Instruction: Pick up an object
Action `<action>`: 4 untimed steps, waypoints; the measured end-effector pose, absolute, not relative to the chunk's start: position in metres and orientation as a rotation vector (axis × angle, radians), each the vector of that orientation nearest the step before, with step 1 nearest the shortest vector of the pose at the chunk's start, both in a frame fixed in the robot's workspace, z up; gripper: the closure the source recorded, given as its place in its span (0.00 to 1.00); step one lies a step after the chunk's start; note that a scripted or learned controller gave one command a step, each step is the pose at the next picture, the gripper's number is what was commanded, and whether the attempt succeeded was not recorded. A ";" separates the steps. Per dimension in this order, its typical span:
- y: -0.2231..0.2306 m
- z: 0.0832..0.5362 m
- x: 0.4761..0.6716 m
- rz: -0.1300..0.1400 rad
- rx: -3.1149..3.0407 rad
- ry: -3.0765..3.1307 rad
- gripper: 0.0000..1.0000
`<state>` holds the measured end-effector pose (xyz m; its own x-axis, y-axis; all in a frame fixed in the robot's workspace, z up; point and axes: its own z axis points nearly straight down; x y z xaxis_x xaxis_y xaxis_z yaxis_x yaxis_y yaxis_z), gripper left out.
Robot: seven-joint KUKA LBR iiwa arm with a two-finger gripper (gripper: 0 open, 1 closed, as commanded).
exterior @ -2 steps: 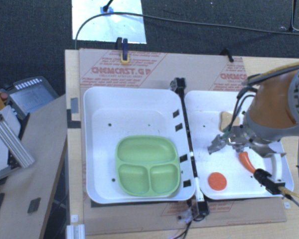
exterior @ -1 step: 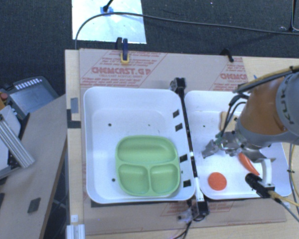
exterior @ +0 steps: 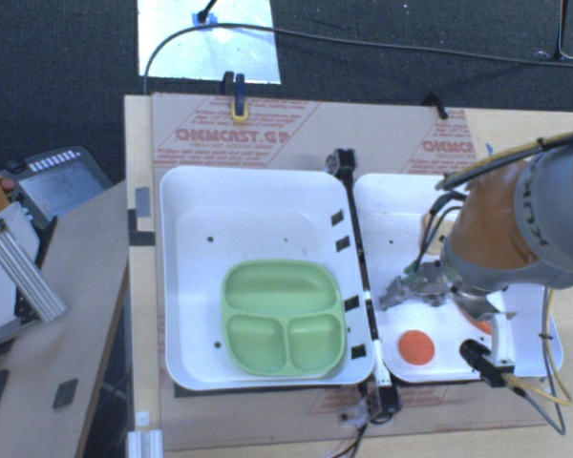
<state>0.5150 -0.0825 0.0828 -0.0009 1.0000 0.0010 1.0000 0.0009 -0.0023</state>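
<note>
Over the right bin point(exterior: 392, 208), the pincer point(exterior: 401, 292) is being held, state unclear. Orange disc point(exterior: 417, 347) is lying just below; likely light, stiff, best gripped across its edges.

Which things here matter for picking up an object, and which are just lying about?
Belongs to the job:
- gripper, over the right bin
- orange round object in the right bin
- green divided tray in the left bin, another possible pick

Just lying about:
- yellow clamp at the bench's far edge
- grey device on the side table
</note>
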 end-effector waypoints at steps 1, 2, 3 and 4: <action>-0.083 0.095 0.516 -0.002 -2.221 -2.223 1.00; -0.090 0.141 0.517 -0.005 -2.225 -2.224 1.00; -0.087 0.204 0.517 -0.008 -2.221 -2.231 1.00; -0.094 0.251 0.524 -0.006 -2.222 -2.229 1.00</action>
